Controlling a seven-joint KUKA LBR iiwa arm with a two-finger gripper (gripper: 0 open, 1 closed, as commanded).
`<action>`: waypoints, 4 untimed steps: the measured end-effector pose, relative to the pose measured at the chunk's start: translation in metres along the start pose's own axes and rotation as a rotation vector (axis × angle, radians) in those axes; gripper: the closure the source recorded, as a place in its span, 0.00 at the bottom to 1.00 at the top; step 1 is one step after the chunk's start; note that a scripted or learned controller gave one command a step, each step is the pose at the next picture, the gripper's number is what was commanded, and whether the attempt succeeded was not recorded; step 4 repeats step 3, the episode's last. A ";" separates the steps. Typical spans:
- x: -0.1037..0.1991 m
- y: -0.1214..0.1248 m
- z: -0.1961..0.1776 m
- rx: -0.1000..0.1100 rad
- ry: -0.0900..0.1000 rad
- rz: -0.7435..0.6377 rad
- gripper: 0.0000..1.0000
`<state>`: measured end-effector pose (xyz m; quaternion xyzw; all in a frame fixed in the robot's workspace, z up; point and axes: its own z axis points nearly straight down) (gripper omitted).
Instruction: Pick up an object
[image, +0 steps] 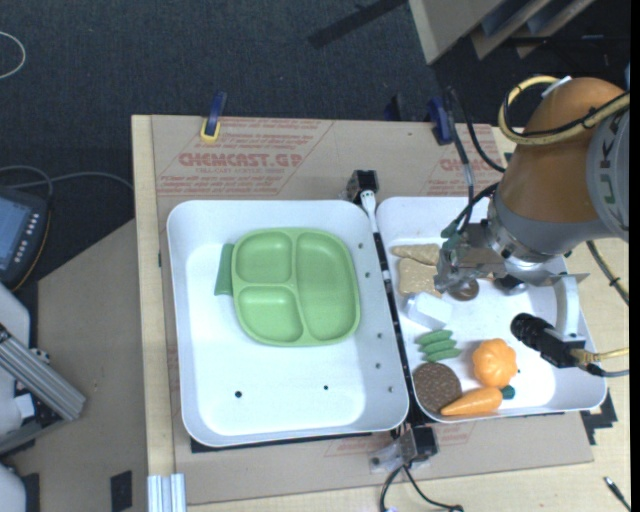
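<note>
Now, my gripper (458, 283): low in the right bin (570, 400), its state I cannot tell.
Cracker (418, 272): just left of my gripper, touching or nearly so.
Pumpkin (493, 362), carrot (472, 403): well nearer the front.

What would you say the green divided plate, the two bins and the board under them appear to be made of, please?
The green divided plate looks like moulded plastic with a matte finish: uniform colour, soft rounded compartment ridges. The left bin and right bin look like thin white plastic, smooth and slightly glossy, with rolled rims. The board seems to be brown cardboard or paper-faced sheet, matte, with red printed lettering.
</note>
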<state>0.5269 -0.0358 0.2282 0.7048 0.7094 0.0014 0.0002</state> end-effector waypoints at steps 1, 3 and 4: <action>0.060 0.014 -0.004 -0.001 0.000 -0.001 1.00; 0.053 0.003 -0.001 0.004 -0.001 0.007 1.00; 0.053 0.003 -0.001 0.004 -0.001 0.007 1.00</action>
